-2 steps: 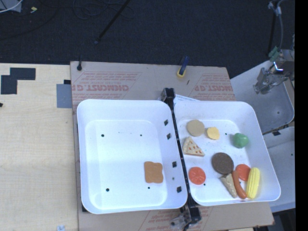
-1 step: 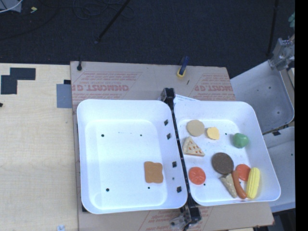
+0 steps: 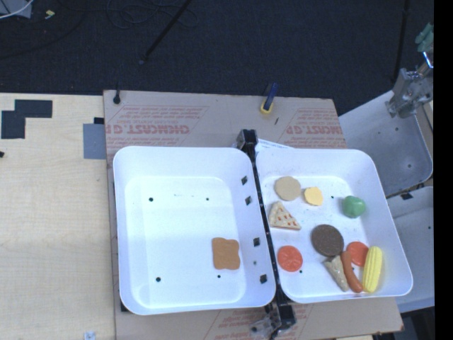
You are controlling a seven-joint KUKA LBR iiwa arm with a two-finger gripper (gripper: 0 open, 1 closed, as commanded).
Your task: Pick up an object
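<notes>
"Where's the grey metal gripper [image 3: 409, 96]?"

"Up at the right, well apart from both bins. Open or closed, I can't tell."

"What could it pick?"

"The flat brown toast-shaped slice [image 3: 226, 253] lies alone in the left white bin [image 3: 134, 190], so I'd guess it's easiest. The right white bin [image 3: 354, 163] is crowded."

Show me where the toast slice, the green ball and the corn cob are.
toast slice [image 3: 226, 253], camera view, middle of its top face
green ball [image 3: 353, 206], camera view, its centre
corn cob [image 3: 372, 268], camera view, mid-length
</notes>
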